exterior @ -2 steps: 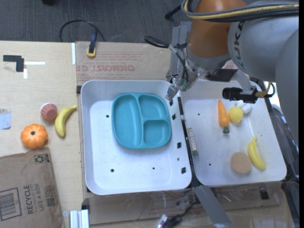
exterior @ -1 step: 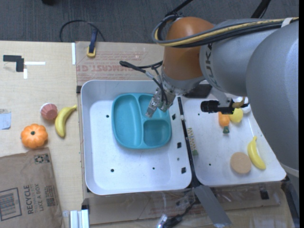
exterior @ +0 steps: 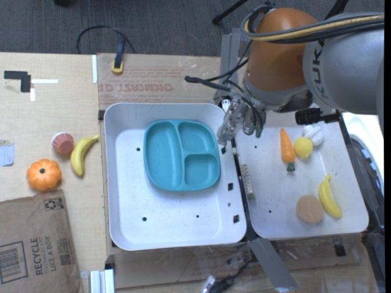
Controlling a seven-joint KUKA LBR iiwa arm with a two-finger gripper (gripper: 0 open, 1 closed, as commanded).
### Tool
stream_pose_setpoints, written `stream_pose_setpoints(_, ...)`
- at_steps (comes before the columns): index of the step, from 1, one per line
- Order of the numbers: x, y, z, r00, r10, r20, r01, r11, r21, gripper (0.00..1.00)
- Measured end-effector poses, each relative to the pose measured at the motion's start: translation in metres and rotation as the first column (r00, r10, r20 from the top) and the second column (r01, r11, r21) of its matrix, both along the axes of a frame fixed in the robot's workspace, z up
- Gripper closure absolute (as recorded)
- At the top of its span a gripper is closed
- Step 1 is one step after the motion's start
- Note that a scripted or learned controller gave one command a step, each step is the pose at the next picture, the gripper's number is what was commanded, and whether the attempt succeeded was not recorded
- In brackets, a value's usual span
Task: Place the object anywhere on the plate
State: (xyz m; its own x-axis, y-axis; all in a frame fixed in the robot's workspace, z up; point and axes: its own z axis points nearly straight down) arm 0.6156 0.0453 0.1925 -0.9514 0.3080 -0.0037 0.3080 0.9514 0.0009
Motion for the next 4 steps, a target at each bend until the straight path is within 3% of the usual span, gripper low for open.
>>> stream_pose_setpoints(1, 0.003, 0.051, 0.0, 0.998, 0.062, -0.001, -0.062, 0.998, 0.0, 1.0)
stream_pose_setpoints(2, -0.011, 0.038, 0.014, 0.986, 0.169, -0.002, -0.169, 0.986, 0.0, 1.0)
stream_pose_setpoints(3, -0.017, 0.038, 0.021, 0.984, 0.179, -0.002, -0.179, 0.984, 0.0, 1.0)
stream_pose_setpoints(4, -0.01, 0.04, 0.007, 0.959, 0.284, -0.002, -0.284, 0.959, 0.0, 1.0)
